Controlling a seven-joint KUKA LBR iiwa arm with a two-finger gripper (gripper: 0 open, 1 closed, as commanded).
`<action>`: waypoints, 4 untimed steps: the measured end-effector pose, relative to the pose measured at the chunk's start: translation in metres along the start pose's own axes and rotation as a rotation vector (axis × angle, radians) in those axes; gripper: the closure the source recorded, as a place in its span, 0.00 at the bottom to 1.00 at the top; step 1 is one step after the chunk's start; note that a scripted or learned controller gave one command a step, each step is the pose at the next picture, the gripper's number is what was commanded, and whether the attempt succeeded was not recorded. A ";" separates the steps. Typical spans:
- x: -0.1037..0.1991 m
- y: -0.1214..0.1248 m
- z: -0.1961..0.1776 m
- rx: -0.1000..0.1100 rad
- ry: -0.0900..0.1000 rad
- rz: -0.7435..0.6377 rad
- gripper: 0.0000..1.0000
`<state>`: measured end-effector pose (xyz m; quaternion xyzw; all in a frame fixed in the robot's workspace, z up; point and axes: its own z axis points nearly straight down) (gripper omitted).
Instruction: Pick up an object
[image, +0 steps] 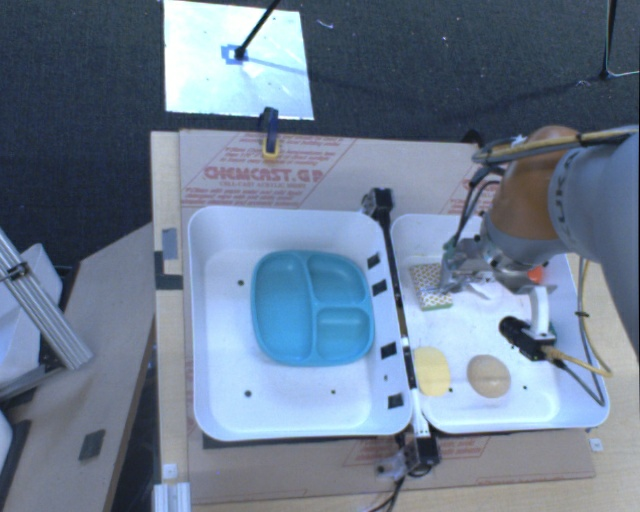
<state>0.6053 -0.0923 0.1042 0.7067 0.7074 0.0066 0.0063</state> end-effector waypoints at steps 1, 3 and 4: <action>-0.005 0.012 -0.058 0.011 -0.002 -0.003 1.00; -0.011 0.018 -0.170 0.009 -0.002 -0.005 1.00; 0.040 0.007 -0.150 0.018 0.001 -0.008 1.00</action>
